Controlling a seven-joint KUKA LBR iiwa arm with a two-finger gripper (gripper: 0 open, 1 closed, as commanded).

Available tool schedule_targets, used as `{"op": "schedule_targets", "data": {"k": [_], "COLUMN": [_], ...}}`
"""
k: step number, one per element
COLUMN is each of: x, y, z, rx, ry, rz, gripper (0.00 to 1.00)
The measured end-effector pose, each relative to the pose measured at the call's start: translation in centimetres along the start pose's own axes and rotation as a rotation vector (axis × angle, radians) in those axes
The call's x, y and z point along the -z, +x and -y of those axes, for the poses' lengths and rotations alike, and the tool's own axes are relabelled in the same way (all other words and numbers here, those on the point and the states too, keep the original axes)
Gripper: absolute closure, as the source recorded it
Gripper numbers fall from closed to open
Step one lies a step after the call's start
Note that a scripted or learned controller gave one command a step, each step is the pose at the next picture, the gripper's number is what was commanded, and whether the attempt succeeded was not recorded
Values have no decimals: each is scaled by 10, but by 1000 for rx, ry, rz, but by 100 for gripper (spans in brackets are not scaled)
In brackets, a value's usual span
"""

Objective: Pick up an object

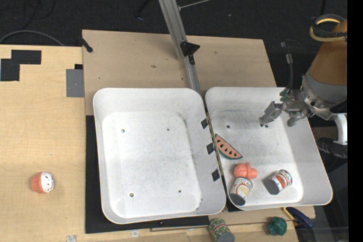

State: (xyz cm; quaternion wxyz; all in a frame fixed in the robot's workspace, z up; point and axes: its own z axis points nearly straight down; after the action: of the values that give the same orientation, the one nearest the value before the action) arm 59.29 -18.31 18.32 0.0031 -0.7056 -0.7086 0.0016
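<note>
The right bin (244, 113) holds a watermelon-slice toy (228, 148) near its left wall. Closer to its front edge are a small red-pink toy (245, 170), a labelled can (241, 186) and a second can (279, 181) lying on its side. My gripper (281, 116) hangs over the far right part of this bin, above and behind the cans. Its fingers are spread open with nothing between them. The grey wrist with its orange band (332, 59) rises to the right.
The left bin (113, 100) sits beside the right one. A metal rail (173, 20) slants down to the gap between the bins. Outside the bins lie a red-and-white ball (42, 182), a can (218, 229) and a green toy (277, 226).
</note>
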Motion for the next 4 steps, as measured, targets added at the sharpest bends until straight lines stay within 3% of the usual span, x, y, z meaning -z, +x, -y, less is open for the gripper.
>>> {"op": "schedule_targets", "data": {"k": [2,3,4], "x": [-93,-82,-32], "y": [0,0,8], "z": [10,11,5], "rx": [-4,-8,-3], "ry": [-5,-5,-9], "rz": [2,1,2], "gripper": [0,100,100]}}
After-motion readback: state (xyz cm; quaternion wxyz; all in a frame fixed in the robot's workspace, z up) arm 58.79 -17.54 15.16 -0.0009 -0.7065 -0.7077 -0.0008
